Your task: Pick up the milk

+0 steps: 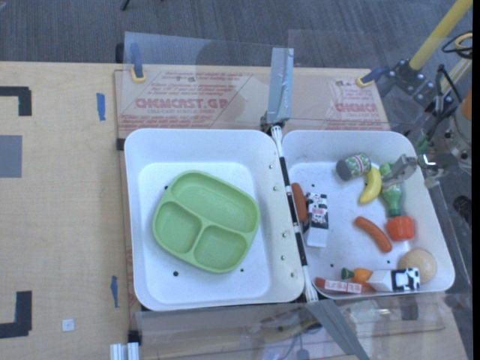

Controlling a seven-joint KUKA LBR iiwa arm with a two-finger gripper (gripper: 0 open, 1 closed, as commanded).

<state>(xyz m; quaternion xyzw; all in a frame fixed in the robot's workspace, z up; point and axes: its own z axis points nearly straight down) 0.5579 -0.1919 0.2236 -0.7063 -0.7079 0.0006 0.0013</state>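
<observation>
A small white milk carton (318,219) with black cow patches lies in the right bin (330,142), close to its left wall. A second white carton with a black-and-white patch (403,279) lies at that bin's near right corner. My gripper (403,169) hangs over the bin's right side, above a green toy vegetable (392,196) and beside a yellow banana (370,187). It is well to the right of the cow-patched carton and holds nothing that I can see.
The right bin also holds a brown sausage (299,201), a grey can (352,165), a red sausage (373,233), an orange-red pepper (400,227), a beige round toy (418,262) and a carrot (359,274). A green divided plate (205,220) lies in the left bin (142,201).
</observation>
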